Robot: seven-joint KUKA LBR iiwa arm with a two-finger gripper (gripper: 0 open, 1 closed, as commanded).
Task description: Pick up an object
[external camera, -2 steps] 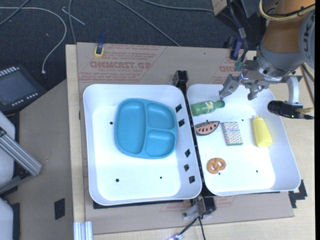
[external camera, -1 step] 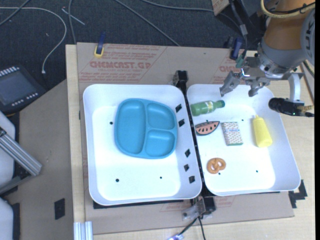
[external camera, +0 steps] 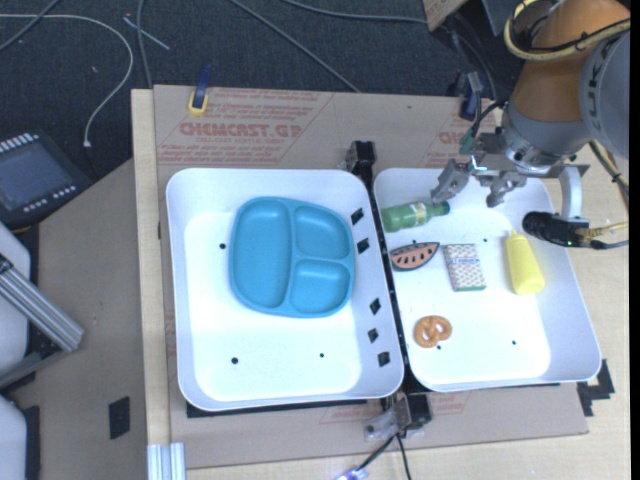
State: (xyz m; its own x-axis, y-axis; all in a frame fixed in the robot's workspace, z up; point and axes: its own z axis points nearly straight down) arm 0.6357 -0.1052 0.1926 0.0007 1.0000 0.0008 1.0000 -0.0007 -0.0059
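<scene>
The right bin (external camera: 560,363) holds several small items: a green bottle (external camera: 412,214) lying on its side at the far left, a watermelon slice (external camera: 413,256), a speckled block (external camera: 464,266), a yellow bottle-shaped item (external camera: 524,263) and a pretzel (external camera: 433,330). My gripper (external camera: 472,188) hangs over the bin's far edge, just right of and above the green bottle. It is open with its two fingers spread apart, and nothing is between them. The left fingertip (external camera: 445,185) is close to the bottle's cap end.
A blue divided plate (external camera: 292,256) lies in the left bin (external camera: 200,348). A raised black-marked divider (external camera: 375,268) separates the two bins. The arm's orange band (external camera: 560,58) and a black cable (external camera: 560,230) hang over the right bin's far right corner.
</scene>
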